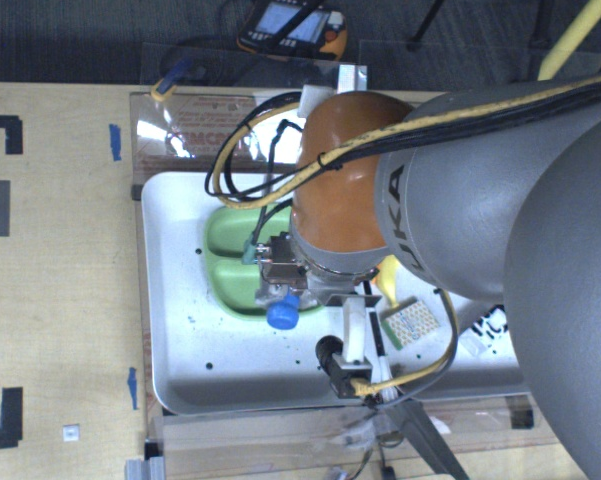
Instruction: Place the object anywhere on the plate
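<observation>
The grey-and-orange arm point(380, 218) looms over the green plate point(230, 258); a blue object point(282, 315) sits at the plate's five o'clock edge; the gripper's grasp cannot be told.

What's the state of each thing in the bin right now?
Green plate: flat in the white bin, partly covered by the arm.
Blue object: at the plate's lower edge, under the wrist.
Sponge: lying in the bin, right of the wrist.
Yellow item: mostly hidden by the arm.
</observation>
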Available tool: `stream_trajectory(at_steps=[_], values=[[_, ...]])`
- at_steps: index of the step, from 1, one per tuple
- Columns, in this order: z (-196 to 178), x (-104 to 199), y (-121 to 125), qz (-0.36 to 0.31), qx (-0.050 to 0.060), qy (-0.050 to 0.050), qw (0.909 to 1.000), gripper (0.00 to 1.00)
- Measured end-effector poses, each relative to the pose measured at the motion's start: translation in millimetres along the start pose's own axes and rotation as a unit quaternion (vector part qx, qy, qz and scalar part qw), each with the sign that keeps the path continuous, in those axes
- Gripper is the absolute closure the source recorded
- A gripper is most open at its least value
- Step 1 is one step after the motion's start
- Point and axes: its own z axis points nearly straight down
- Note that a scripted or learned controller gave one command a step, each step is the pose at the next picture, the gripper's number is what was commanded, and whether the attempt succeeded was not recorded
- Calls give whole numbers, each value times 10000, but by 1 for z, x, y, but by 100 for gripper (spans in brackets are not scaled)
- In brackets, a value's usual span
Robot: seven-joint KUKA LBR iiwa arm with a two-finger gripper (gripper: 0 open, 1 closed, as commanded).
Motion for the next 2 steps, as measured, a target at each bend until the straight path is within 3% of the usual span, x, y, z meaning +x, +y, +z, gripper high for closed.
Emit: stream_trajectory(at_steps=[1,2], values=[[-68,-76,14,-75,-17,-2,10000,100],[-68,-76,14,-81,-18,-2,10000,0]])
